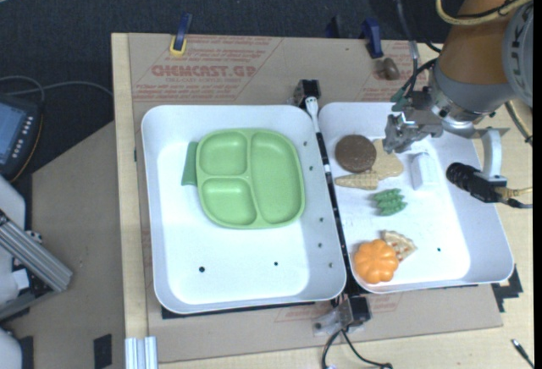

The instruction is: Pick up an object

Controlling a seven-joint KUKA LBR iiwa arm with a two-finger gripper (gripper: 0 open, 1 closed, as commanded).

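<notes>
The right bin [474, 253] holds several items. A brown round patty [356, 153] lies at its upper left, with a pale corn cob [359, 182] and a tan cracker [389, 166] just below it. A green leafy piece [389, 202] sits mid-bin, and an orange pumpkin [375, 261] with a tan bread piece [398, 243] lies near the front. A small white block [417, 170] is right of the cracker. My gripper [397, 137] hangs low over the bin's upper part, just right of the patty and above the cracker. Nothing is visibly held.
The left bin [169, 232] holds a green divided plate [251, 177] over a darker green sheet. A ridge [326, 190] separates the two bins. The arm [483, 46] comes in from the upper right. Clamps stand on the bench's far edge.
</notes>
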